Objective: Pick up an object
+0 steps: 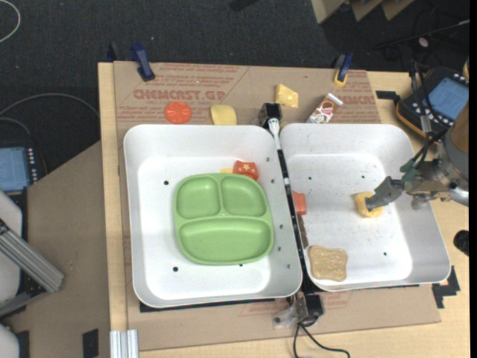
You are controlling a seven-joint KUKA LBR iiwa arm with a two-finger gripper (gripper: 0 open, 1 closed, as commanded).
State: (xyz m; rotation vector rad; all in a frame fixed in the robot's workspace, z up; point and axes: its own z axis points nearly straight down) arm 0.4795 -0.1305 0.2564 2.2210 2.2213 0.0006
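Camera view: two white bins sit side by side on the counter [74,222].
Gripper: the gripper [381,195] reaches into the right bin [387,149] from the right. I cannot tell if it grips anything.
Yellow piece: the small yellow piece [367,206] lies in the right bin, touching the gripper tip.
How it may feel: it looks light and maybe soft, like toy food. Best to pinch it across its short sides.
Left bin: a green plate [222,219] lies in the left bin [149,200], beside a red block [246,169].
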